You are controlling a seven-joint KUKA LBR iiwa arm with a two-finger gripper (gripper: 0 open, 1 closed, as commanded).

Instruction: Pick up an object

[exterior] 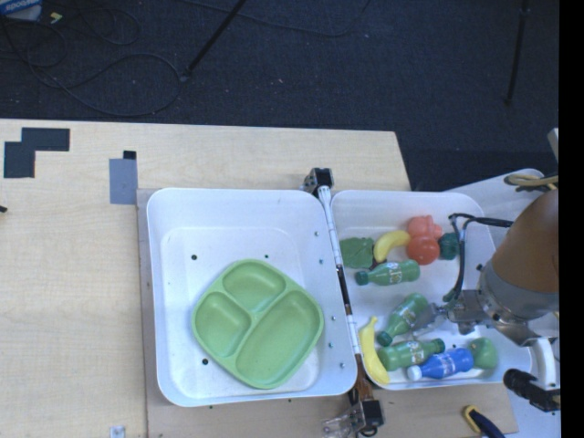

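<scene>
Bench: wooden, two white bins (155, 245)
Left bin: green plate (258, 322)
Right bin: bottles (412, 352), bananas, crowded
Gripper (453, 310): low by green bottle (404, 316); jaws, can't tell
Risk: packed toys could make fingers slip or grab two

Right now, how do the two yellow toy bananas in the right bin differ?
The upper yellow banana is short, lying crosswise beside the red-orange toy. The lower yellow banana is longer, lying lengthwise along the bin's left wall beside green bottles. Both are curved, yellow, and ungripped.
</scene>
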